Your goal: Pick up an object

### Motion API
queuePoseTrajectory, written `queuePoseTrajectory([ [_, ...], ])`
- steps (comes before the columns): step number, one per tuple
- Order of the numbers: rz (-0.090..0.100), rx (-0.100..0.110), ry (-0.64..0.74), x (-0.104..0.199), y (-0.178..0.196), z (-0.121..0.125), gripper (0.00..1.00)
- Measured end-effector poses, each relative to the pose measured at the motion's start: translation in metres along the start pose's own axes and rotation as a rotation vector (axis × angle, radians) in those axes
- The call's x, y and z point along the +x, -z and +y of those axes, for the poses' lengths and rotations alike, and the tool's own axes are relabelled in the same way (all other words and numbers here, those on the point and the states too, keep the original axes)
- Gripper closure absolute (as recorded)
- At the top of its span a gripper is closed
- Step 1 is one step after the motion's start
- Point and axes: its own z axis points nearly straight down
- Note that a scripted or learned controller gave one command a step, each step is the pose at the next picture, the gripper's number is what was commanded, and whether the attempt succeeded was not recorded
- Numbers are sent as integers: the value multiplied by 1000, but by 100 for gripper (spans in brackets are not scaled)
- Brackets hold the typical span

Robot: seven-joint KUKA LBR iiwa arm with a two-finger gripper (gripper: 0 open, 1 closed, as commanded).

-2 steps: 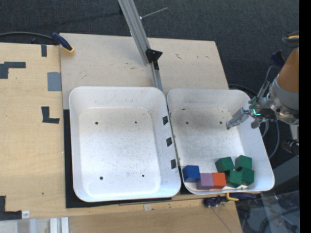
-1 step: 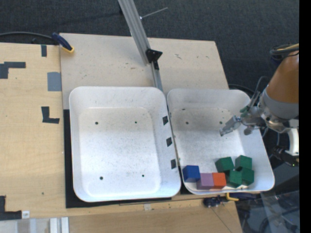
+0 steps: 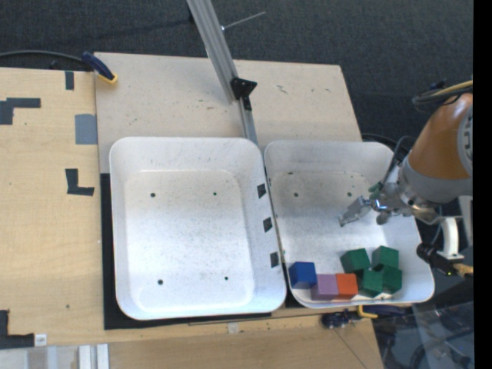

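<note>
Camera view, looking down at a slant: wooden bench (image 3: 46, 206) with two shallow white plastic bins side by side, rounded corners, speckled scuffed floors. Left bin (image 3: 123, 175) has four small dark dots on its floor. Right bin (image 3: 307, 156) holds all the blocks, bunched along its lower edge at the lower right of the frame.

Blocks are matte, cube-like. Blue block (image 3: 303, 274) is leftmost, near the bin's lower-left corner. Purple block (image 3: 327, 286) is just beside it, touching the orange block (image 3: 347, 284). Green blocks (image 3: 373, 269) sit in a tight cluster to the right of those, several pieces pressed together; exact count hard to tell.

Arm (image 3: 442, 148) comes in from the right edge of the frame, orange band over grey wrist. Gripper (image 3: 361, 210) is metallic grey, thin fingers, over the right bin's middle-right floor, above the green cluster and apart from it. Too small and blurred to read the finger gap; cannot tell if anything is gripped.

Grey metal rail (image 3: 219, 48) runs diagonally from the top of the frame down to the gap between the bins, with a black clamp (image 3: 243, 88) on it. Blue-and-yellow object (image 3: 100, 66) lies at the bench's upper left. Dark tape shapes (image 3: 19, 108) mark the wood at left.
</note>
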Motion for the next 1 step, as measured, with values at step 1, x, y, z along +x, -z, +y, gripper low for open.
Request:
queuePoseTrajectory([
  [1,-1,-3,1,1,-37,-1,0],
])
